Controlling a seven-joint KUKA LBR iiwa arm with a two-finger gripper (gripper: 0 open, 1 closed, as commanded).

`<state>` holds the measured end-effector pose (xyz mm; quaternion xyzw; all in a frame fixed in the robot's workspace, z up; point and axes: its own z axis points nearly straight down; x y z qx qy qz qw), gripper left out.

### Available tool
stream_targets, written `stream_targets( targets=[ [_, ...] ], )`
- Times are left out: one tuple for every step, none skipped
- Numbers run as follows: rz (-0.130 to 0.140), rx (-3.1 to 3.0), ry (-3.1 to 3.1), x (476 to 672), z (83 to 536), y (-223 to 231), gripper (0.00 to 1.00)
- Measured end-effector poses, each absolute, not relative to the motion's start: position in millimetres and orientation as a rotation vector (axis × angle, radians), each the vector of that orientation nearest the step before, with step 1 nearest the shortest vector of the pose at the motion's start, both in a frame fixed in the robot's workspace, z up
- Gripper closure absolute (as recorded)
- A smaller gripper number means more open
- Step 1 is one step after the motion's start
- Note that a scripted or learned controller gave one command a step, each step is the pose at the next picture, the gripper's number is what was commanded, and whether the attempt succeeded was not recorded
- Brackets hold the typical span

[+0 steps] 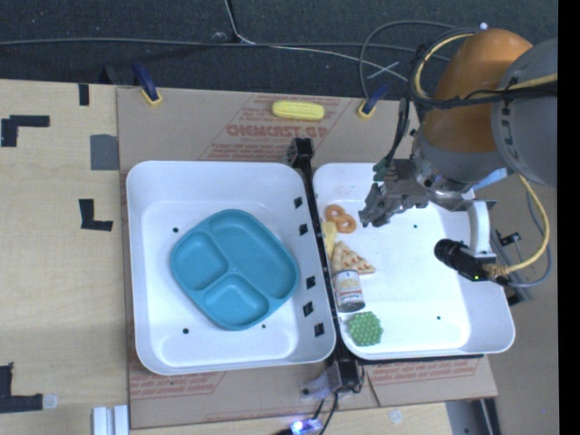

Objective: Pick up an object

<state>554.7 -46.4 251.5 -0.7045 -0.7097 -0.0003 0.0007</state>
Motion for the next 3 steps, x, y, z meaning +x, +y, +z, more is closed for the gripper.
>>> stream_targets(
  targets=[
    [0.0,-2.213,-2.228,570.1,253,7,1.0],
    [0.003,-2.218,-2.225,591.9,235,49,1.0],
    [0.002,-2.216,-2.226,606.9,221,98,1.0]
  ],
)
